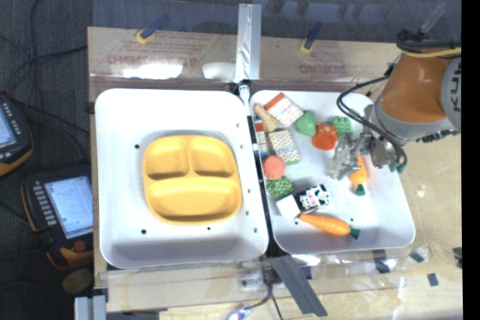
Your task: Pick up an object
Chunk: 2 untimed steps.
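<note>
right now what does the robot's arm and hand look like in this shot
The arm is grey, with a wide, rounded orange band above the wrist. A thin dark cable loops out from its side over the right bin. The hand is a small grey metal piece with narrow fingers, sitting low among the toy food.

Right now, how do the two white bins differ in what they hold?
The left bin holds one yellow divided tray; the right bin holds many small toy foods, such as a carrot and a tomato. The gripper works over the right bin, not the left. Both are shallow and white.
</note>
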Tool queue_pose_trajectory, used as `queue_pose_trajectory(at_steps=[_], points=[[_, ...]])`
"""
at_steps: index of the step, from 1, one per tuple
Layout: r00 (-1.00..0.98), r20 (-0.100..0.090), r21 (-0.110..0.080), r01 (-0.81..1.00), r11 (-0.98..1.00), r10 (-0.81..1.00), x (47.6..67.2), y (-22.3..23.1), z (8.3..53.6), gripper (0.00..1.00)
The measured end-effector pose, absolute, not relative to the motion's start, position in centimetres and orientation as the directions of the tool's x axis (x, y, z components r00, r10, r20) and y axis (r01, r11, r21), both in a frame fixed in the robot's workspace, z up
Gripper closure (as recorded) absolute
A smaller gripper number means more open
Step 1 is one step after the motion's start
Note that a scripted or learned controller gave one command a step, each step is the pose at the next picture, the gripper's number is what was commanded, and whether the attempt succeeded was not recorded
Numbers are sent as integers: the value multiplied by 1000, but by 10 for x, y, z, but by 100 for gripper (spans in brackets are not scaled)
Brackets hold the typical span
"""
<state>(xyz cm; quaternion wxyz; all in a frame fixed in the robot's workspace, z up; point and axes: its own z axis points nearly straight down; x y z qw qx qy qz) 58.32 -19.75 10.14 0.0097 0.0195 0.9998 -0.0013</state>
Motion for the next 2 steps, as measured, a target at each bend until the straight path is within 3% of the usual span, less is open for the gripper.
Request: queue_pose_trajectory(at_steps=[1, 2], points=[[-999, -19, -2, 39, 999, 39, 583, -197, 101, 0], [-993, -15, 0, 119, 993, 119, 571, -194, 90, 0]])
